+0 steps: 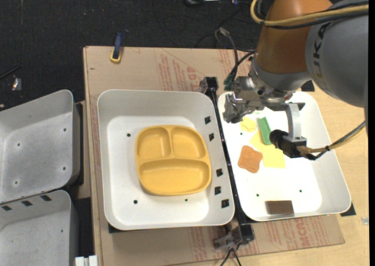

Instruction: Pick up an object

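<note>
While the grey arm (328,42) leans in from the right, its orange band bulging above the wrist, the gripper (241,109) hangs low over the back left corner of the right-hand bin (328,183). From where I stand the wrist hardware crowds the view, and I cannot tell how the claw is set, nor can I see anything caught in it.

Just below the gripper lies a loose cluster of small objects on the bin floor. A green block (263,130) lies slantwise, touching a pale yellow piece (248,124) on its left and overlapping a flat yellow square (270,150) that spreads out beneath it. An orange, roughly square piece (250,159) sits just beside the yellow square, toward the bin's middle. A black fitting with a cable (291,143) hangs from the arm over the right side of the yellow square. Well apart from all these, near the front edge, rests a brown rectangular block (279,207).

In the left-hand bin (117,200) a yellow divided plate (173,160) sits near the centre, with three compartments facing up. Both bins rest on a brown cardboard sheet (164,65), with a blue and yellow clamp (116,47) at its far edge.
</note>
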Robot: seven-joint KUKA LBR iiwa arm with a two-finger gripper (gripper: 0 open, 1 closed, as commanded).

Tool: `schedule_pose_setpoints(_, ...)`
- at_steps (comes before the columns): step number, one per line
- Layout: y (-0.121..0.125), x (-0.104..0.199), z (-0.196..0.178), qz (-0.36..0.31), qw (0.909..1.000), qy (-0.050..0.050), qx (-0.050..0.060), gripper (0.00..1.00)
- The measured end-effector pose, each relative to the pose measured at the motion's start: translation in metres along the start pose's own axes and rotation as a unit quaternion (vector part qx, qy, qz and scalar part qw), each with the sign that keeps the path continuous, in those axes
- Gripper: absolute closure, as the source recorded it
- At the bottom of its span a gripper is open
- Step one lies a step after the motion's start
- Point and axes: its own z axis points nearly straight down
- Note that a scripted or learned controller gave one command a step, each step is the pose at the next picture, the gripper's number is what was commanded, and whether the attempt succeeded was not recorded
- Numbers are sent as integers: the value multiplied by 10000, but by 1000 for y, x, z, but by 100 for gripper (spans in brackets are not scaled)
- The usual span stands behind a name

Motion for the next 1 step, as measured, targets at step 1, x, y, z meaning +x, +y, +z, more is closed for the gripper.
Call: schedule_pose_setpoints(1, -32, 46, 9, -1, 10000, 3, 15, 100)
